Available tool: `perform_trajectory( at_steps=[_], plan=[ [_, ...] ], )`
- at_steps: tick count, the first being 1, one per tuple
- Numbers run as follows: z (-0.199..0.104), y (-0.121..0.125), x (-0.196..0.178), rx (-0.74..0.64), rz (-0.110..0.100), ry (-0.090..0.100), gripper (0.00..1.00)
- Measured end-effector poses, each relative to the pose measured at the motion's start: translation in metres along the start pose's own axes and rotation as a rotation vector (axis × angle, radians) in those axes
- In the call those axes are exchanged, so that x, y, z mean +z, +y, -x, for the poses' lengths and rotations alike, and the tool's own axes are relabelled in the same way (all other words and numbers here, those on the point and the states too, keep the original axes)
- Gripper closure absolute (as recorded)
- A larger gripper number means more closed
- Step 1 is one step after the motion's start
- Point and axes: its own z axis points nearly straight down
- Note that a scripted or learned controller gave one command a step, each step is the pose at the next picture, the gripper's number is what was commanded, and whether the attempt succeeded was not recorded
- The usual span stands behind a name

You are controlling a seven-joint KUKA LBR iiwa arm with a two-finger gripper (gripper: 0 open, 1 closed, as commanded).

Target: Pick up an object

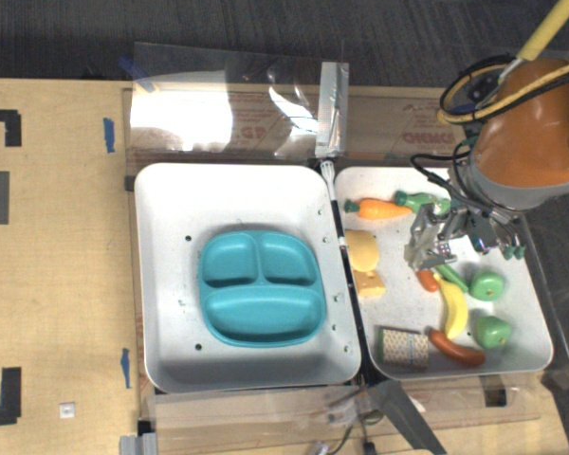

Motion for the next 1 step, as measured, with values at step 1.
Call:
perform_trajectory(
  at_steps=[1],
  plan=[
    [0.0522, -0.0471, -0.0711, -0.374, 0.000, 0.001, 1.00]
  ],
)
